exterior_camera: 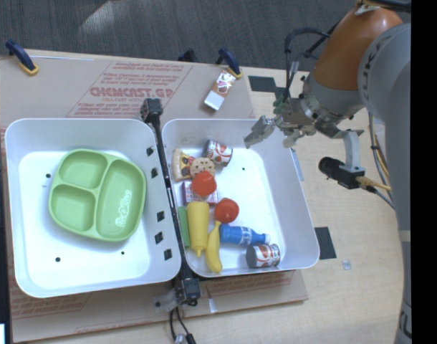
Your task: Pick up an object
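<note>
Claw (272,131) over right bin's (294,206) far rim, fingers spread, nothing grasped, toy items inside, green plate (98,195) in left bin (18,213).

A single fixed camera sits above the bench, looking down at a slant. Both white bins (18,192) span the frame's centre and left at middling distance; the arm (362,49) enters from upper right.

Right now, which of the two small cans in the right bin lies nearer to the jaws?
The can at the bin's far edge, beside the snack packet. The other can lies at the near edge, next to the blue bottle.
</note>
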Controlling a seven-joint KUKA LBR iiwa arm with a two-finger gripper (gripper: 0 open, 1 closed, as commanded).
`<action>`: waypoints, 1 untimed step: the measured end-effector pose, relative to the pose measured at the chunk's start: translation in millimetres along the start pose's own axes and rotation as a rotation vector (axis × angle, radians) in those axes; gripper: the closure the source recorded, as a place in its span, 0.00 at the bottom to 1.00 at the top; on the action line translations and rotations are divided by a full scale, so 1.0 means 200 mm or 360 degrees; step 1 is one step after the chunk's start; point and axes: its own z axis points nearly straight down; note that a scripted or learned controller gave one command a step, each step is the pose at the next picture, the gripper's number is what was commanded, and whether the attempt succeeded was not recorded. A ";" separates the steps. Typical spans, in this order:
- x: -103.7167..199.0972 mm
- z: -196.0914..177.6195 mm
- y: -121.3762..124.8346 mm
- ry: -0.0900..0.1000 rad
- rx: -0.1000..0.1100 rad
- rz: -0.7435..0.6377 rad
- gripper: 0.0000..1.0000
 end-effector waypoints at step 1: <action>-0.06 0.78 -0.28 0.0001 0.0002 -0.0001 0.00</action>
